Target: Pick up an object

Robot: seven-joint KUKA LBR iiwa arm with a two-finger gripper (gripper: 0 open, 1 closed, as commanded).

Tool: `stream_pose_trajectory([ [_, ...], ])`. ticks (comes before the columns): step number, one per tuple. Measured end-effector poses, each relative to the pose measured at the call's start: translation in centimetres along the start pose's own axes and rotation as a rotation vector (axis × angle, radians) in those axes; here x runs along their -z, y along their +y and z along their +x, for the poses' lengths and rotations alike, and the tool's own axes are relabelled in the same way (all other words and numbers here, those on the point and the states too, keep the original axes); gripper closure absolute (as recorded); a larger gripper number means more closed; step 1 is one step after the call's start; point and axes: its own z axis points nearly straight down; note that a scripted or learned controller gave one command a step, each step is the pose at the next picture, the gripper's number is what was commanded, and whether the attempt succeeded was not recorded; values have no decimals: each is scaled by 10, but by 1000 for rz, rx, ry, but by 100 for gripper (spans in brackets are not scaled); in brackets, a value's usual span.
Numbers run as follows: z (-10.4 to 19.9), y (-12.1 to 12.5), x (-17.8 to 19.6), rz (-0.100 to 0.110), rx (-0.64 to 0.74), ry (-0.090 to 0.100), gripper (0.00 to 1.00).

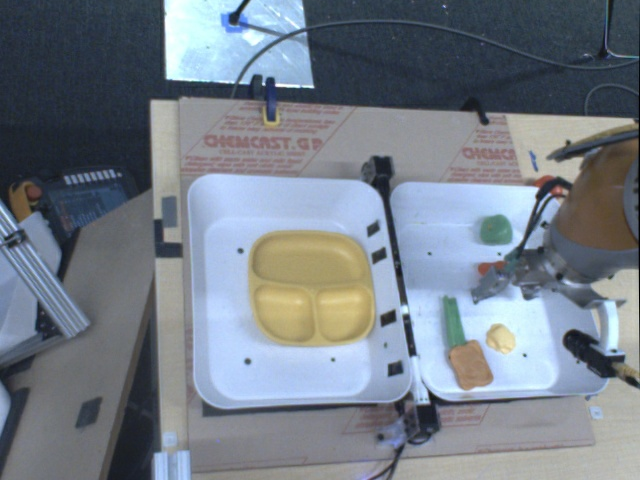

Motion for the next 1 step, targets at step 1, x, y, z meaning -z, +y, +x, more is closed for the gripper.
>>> stream_pose_trajectory([
  [1,-1,1,13,-5,0,-2,100],
])
